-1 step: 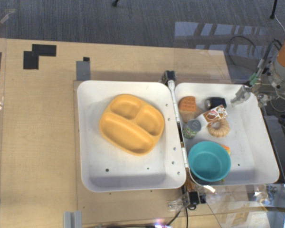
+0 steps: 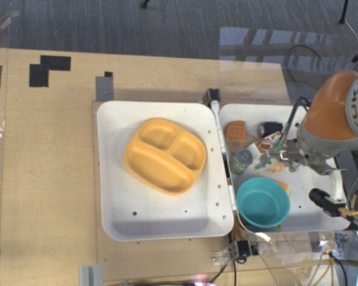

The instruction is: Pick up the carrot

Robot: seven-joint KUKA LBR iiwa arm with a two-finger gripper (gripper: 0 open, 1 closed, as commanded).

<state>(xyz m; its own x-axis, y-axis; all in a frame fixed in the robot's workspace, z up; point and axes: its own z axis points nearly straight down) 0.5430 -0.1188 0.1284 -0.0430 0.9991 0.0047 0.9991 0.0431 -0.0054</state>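
**Arm over right bin, carrot by the teal bowl**

Worktop (image 2: 48, 177): light wood, two shallow white bins side by side.

Left bin (image 2: 116, 219): holds one yellow divided plate (image 2: 165, 155), three compartments, set at a slant near the bin's middle. Nothing lies in the compartments.

Right bin (image 2: 304, 218): crowded. Teal bowl (image 2: 262, 202) at the near left corner, upright. A brown block-shaped item (image 2: 235, 130) near the far left corner. A small grey round item (image 2: 242, 158) just below it, close to the divider between the bins. A dark item (image 2: 269, 127) near the far wall. A red-and-white item (image 2: 267, 143) lies between the brown item and the arm's tip.

Carrot (image 2: 284, 187): small orange piece showing just past the bowl's right rim, in the right bin, lying on the bin floor. Mostly hidden by the rim; its lie cannot be read.

Arm: enters from the right, orange band above the wrist. Gripper (image 2: 281, 155) sits low over the middle of the right bin, above the clutter and just beyond the bowl. Cannot tell how the gripper is set; too small and tangled with the items beneath. Nothing visibly held. Carrot lies near the gripper, toward the bowl side, apart from it.
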